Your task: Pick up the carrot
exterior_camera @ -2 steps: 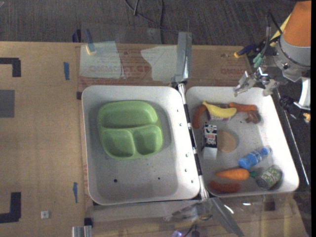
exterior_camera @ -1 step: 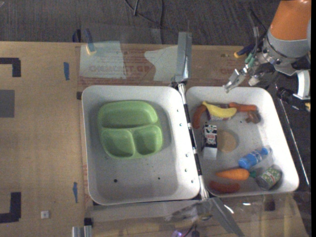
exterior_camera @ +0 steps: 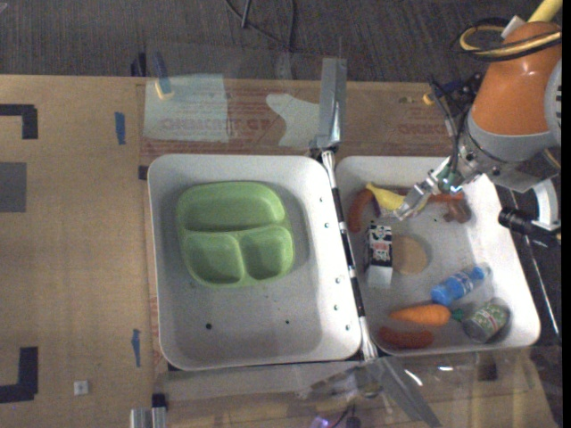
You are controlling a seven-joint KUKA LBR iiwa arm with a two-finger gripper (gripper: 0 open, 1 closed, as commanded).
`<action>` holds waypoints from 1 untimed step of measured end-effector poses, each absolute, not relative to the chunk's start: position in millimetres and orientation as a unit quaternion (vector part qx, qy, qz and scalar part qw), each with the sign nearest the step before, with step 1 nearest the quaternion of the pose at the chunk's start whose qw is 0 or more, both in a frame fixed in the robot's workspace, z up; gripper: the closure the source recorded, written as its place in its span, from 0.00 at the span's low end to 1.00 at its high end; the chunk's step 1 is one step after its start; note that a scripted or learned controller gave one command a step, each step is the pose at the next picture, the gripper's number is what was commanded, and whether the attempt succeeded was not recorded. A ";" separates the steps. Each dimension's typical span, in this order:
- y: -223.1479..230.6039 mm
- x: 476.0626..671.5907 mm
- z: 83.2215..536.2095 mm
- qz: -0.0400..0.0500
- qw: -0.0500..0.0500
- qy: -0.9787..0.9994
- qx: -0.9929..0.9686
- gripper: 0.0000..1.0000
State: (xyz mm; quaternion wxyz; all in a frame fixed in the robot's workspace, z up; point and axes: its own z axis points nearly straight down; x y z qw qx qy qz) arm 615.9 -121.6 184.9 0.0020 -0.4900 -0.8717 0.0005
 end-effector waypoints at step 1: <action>-157.1 573.0 119.7 0.000 0.002 -0.912 -0.411 0.00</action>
